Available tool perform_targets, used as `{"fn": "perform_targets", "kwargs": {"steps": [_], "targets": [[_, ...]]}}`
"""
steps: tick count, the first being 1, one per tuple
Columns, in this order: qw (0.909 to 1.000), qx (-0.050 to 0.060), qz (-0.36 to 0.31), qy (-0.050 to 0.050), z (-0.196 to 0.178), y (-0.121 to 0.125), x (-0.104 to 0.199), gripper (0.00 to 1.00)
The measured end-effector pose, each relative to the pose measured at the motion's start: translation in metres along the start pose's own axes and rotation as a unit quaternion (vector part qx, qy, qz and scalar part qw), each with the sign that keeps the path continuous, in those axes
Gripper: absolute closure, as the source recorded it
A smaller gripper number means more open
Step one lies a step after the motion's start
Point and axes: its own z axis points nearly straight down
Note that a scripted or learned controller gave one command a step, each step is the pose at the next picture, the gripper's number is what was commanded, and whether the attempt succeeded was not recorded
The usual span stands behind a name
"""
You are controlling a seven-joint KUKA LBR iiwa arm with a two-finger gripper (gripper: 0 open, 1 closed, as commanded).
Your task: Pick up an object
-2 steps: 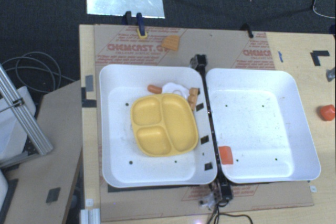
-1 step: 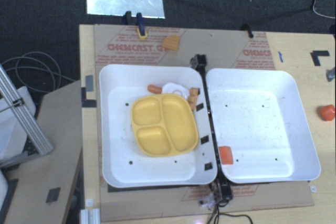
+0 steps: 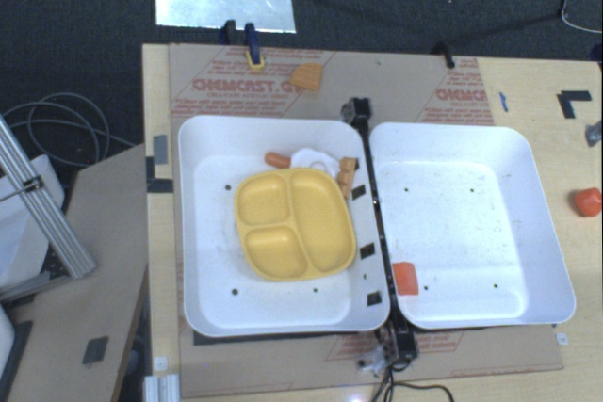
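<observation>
A yellow divided plate [image 3: 294,225] lies in the left bin [image 3: 203,202], taking up its middle. Behind the plate sit a small orange sausage-shaped piece [image 3: 278,160], a white object [image 3: 315,162] and a tan block [image 3: 347,171] close to the bin's right wall. A small orange-red block [image 3: 404,278] lies in the right bin [image 3: 528,202] at its near left corner.
A tan wedge [image 3: 306,76] rests on the cardboard behind the left bin. An orange-red object [image 3: 587,201] sits on the bench right of the right bin. Black clips line the seam between the bins. A blue-and-yellow clamp [image 3: 252,47] holds the cardboard's far edge.
</observation>
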Motion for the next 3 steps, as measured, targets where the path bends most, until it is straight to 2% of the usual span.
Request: {"fn": "perform_targets", "kwargs": {"steps": [3], "targets": [[1.0000, 0.000, 0.000, 0.000, 0.0000, 0.0000, 0.0000, 0.00]]}}
